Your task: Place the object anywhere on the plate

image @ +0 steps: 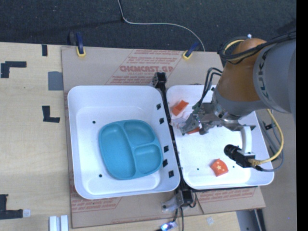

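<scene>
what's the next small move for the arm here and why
Probably a small lift, then a carry left toward the blue plate. The gripper sits low in the right bin by an orange object, while the plate lies in the left bin. Whether anything is gripped can't be made out.

Two white bins (77,129) side by side on a cardboard sheet (139,66), clamped by blue clips (79,47); white cable (159,23) above.
</scene>
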